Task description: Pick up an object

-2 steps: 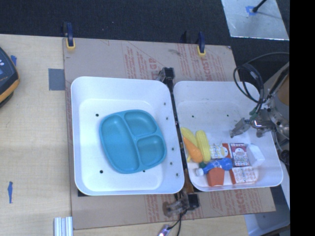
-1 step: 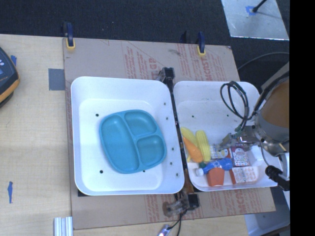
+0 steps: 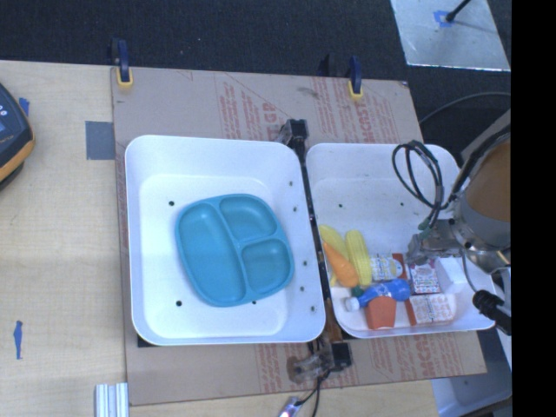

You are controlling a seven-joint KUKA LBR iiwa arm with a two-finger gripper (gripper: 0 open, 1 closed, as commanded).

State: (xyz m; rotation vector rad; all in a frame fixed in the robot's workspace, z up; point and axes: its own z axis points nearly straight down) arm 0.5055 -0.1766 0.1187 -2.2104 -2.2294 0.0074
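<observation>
The right bin (image 3: 365,174) holds a cluster of small objects along its near side: a yellow corn cob (image 3: 358,252), an orange carrot-like piece (image 3: 341,268), a yellow piece (image 3: 330,238) beside it, a blue bottle (image 3: 385,293), a red-orange block (image 3: 380,314) and red-and-white packets (image 3: 426,281). A blue divided plate (image 3: 234,248) lies in the left bin (image 3: 148,168). My gripper (image 3: 425,248) hangs over the right side of the right bin, just above the packets, under the grey arm with its orange band (image 3: 491,185).
Black cables (image 3: 417,174) loop over the right bin's far right corner. Blue clamps (image 3: 122,59) hold the cardboard sheet at the back. A dark device (image 3: 10,133) lies at the bench's left edge. A black clip (image 3: 295,132) sits between the bins.
</observation>
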